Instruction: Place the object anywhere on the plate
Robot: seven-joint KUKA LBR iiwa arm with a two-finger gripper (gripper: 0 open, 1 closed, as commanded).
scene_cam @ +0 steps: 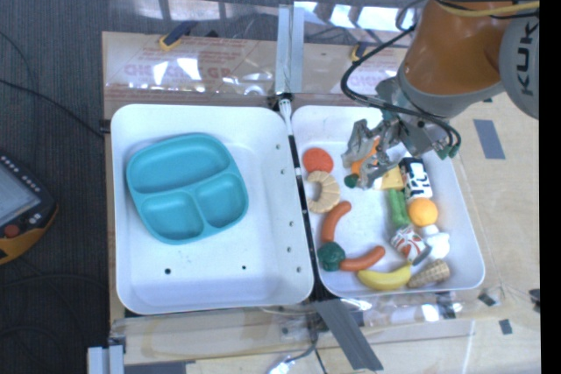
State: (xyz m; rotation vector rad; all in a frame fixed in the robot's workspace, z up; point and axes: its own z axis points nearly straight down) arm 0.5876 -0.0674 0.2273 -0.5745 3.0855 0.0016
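Left bin (158,276): much bare white floor around the blue plate (186,186), which lies toward the back left
Right bin (469,232): crowded with toy food; some bare floor at the centre
Gripper (372,155): low over the right bin's back, above a carrot (365,160); grip state cannot be told
Nearby: tomato (318,159), croissant (323,190), orange (422,212), banana (384,278)

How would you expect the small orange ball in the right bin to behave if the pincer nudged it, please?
The orange ball looks round and smooth, so it would probably roll. Toys crowd it on several sides, so it likely wouldn't travel far. Two fingers may slip off it.
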